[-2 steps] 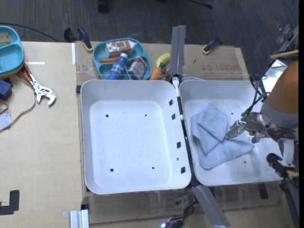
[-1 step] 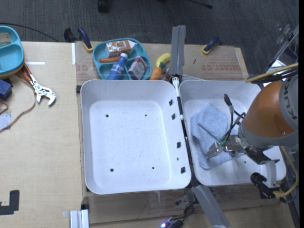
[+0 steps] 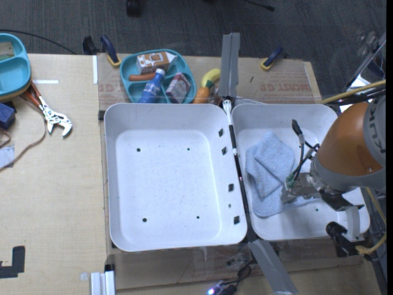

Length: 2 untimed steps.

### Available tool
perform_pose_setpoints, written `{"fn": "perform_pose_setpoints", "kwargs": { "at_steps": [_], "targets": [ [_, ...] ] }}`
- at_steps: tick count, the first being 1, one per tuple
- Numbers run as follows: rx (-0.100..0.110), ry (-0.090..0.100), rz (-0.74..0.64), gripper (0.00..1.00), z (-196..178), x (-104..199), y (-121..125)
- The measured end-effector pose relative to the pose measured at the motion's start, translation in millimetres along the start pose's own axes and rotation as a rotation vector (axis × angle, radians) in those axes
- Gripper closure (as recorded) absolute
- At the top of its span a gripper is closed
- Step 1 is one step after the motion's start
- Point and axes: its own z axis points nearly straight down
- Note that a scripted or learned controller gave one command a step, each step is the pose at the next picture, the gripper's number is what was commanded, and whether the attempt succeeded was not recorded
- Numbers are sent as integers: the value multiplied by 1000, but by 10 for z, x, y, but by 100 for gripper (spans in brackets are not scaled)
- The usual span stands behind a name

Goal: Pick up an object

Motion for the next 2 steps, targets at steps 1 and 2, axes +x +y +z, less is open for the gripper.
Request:
{"fn": "perform_pose_setpoints", "kwargs": {
  "at_steps": [1,2],
  "targets": [
    [-3,-2,-48,100,-982,-588,210],
    [-3,-1,100,100,-945,-489,198]
  ]
}}
